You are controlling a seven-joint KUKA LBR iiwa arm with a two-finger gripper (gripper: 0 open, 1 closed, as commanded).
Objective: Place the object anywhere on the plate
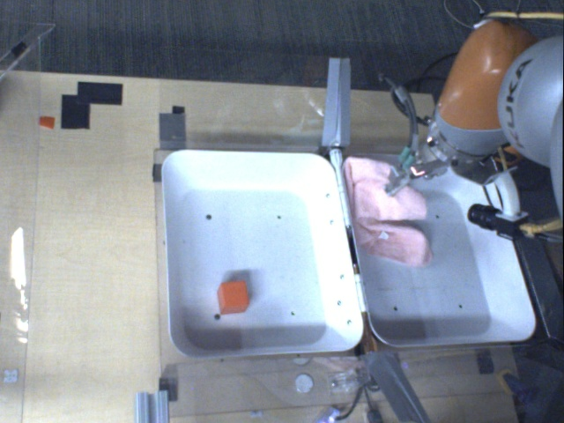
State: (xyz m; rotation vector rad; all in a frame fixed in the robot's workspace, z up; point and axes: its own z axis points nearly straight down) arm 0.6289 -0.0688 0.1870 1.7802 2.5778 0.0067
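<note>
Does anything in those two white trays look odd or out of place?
The pink cloth lies rumpled in the right tray, bunched against the divider, not flat. The claw is right above it. The orange block sits alone in the left tray.

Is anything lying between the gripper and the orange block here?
Yes. The raised rims where the two bins meet run between them: the orange block sits in the left bin, while the gripper is over a pink cloth in the right bin.
</note>
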